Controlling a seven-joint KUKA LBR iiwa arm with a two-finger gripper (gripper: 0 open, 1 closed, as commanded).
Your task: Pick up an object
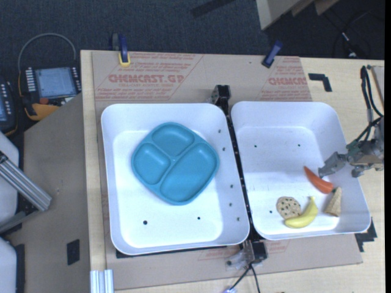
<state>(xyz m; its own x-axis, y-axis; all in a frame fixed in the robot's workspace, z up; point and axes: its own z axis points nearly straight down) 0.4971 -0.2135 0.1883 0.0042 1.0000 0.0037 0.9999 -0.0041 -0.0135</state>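
While plate (175, 162) fills left bin (116, 212), banana (303, 215) (yellow) lies right.

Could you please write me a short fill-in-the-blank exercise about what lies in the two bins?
1. The blue plate lies in the ____ bin.
2. The banana is coloured ____.
3. The cookie lies directly ____ of the banana.
4. The gripper sits above the ____ bin.

Missing words: left; yellow; left; right

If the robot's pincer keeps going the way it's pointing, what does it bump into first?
Probably the orange carrot. The pincer comes in from the right, aimed down and left into the right bin, and the carrot lies just beyond its tip. Height is hard to judge, so it might pass over it.
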